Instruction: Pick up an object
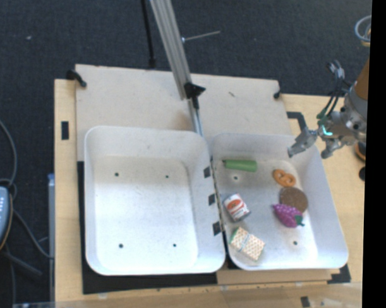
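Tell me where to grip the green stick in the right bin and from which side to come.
Grip the green stick at its middle, coming straight down, with the fingers closing across its narrow width. It lies flat and alone, long axis left to right, so both long sides look free. The gripper is up at the bin's far right corner.

A single fixed camera looks down at a slant from above the bench (66, 177), far enough to take in both white bins: left bin (147, 199) centre-left, right bin (317, 205) centre-right, dark floor across the top
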Robot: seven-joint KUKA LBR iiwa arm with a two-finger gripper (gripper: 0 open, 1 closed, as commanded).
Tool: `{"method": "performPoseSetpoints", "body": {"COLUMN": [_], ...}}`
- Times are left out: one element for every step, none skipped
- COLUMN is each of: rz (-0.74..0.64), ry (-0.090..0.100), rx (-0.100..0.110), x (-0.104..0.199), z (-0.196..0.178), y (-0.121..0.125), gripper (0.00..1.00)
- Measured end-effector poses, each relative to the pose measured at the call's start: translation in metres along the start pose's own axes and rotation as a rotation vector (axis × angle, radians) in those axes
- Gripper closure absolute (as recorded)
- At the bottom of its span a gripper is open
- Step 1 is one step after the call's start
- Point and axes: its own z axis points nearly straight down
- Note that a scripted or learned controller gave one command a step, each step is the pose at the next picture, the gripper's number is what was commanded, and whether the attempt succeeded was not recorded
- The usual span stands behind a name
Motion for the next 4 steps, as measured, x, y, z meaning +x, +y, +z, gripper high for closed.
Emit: {"method": "performPoseSetpoints", "body": {"rz": [-0.002,-0.001,-0.003,0.002], "ry": [-0.003,-0.003,-0.002,-0.003], "rx": [-0.004,0.000,0.001,0.000], "x": [0.000,-0.001,0.004,-0.002], "z": [-0.003,0.041,0.102,0.146], "y": [0.001,0.007,0.011,0.006], "gripper": [0.00,0.00,0.00,0.00]}}
